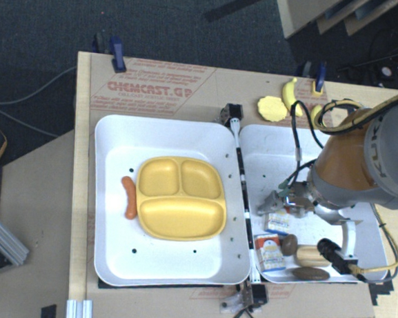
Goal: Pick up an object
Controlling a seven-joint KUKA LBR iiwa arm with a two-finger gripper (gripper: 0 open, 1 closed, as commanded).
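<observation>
The grey arm with the orange band (365,162) is reaching in from the right and is leaning over the right shallow white bin (269,144). Its end effector (280,201) is hanging low near the left wall of this bin. I cannot tell if it is spread or pressed together, and nothing is showing as gripped in it.

The things that could be picked up are lying in the near part of the same bin. A flat white packet with blue print (277,224) is lying just below the end effector. Nearer to the front a small red and white carton (271,253), a round brown piece (288,244), a tan wooden cylinder (308,255) and a dark brown oblong piece (310,273) are lying close together.

In the left shallow white bin (114,182) a yellow plastic plate with three compartments (180,198) is sitting in the middle. An orange toy sausage (130,197) is lying just beside its left edge.

On the wooden bench (156,89), behind the right bin, a yellow toy banana (288,92) and a yellow round piece (272,109) are resting side by side.
</observation>
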